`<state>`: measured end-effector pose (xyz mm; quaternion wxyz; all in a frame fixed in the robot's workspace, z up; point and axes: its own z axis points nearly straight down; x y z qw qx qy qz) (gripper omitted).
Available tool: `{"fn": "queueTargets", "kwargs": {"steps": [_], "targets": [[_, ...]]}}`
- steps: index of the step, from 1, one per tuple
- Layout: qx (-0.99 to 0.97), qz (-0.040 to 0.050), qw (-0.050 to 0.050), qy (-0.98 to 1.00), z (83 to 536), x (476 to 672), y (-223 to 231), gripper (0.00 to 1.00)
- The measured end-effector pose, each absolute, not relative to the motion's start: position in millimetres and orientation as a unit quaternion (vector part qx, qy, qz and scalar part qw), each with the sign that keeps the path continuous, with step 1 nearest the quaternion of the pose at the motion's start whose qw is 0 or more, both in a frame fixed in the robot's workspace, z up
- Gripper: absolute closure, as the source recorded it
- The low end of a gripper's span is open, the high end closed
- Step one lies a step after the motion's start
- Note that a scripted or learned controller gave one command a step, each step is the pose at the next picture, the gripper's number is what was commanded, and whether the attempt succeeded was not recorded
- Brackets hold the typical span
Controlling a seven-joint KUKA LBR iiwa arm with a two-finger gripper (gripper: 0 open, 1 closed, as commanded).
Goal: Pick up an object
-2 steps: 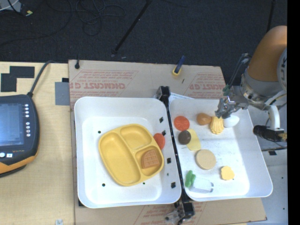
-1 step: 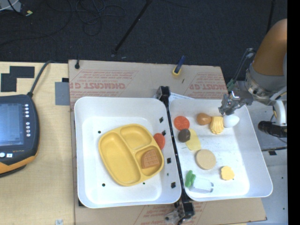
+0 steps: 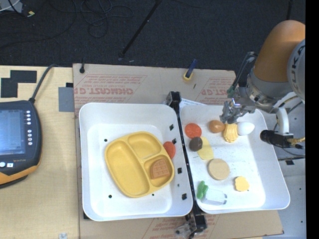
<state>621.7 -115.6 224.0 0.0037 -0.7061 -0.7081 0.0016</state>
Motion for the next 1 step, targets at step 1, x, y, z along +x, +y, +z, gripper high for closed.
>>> {"fn": "queueTargets", "kwargs": {"steps": [1], "targets": [[-0.706,0.0013,0.003,-0.709,233.9,622.6,-74.2,1.0]]}}
